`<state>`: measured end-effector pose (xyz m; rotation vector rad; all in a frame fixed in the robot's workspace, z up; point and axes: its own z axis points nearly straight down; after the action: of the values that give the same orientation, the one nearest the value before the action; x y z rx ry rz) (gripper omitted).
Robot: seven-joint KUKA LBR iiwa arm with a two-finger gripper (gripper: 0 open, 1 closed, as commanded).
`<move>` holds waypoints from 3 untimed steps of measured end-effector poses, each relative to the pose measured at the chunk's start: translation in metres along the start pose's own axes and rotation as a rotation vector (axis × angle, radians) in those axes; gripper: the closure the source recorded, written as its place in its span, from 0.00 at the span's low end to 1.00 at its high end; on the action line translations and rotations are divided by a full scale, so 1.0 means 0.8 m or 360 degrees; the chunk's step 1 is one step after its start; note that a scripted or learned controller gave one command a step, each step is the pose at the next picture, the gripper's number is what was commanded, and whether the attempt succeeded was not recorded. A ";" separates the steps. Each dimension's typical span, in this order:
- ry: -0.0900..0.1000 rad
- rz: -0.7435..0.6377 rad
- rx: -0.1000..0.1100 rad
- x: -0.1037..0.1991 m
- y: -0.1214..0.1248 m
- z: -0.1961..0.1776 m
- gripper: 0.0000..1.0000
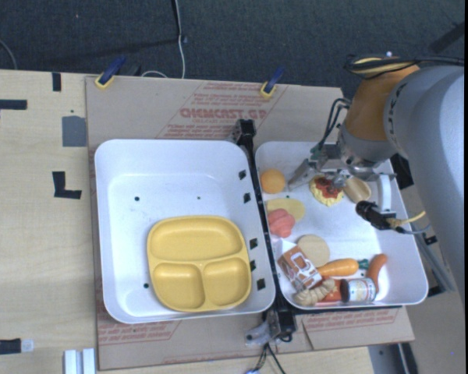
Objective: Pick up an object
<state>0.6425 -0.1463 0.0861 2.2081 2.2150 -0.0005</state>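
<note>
In right bin [409, 283], back end: hand [327, 179] low over yellow-red toy food [326, 192], grip state, can't tell tbh. Risk: orange ball [273, 181] and pink piece [281, 222] near, pinch could skid off, come up empty.

I can't make out what the red-and-yellow item [326, 191] under the gripper [327, 179] is. The arm [421, 131] covers the right bin's [405, 291] far corner behind it and runs off frame.

One fixed cam, overhead, slanted down, mid-range, both bins [109, 209] in frame, arm [421, 115] entering right
</note>
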 end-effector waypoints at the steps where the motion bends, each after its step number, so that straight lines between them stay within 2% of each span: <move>1: 0.0001 0.0001 -0.0018 0.036 -0.047 -0.009 0.00; 2: 0.0010 -0.0002 -0.0001 0.059 0.030 -0.003 0.00; 3: 0.0010 0.0002 0.0014 0.062 0.034 -0.002 0.00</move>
<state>0.6692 -0.0966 0.0872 2.2172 2.2212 -0.0029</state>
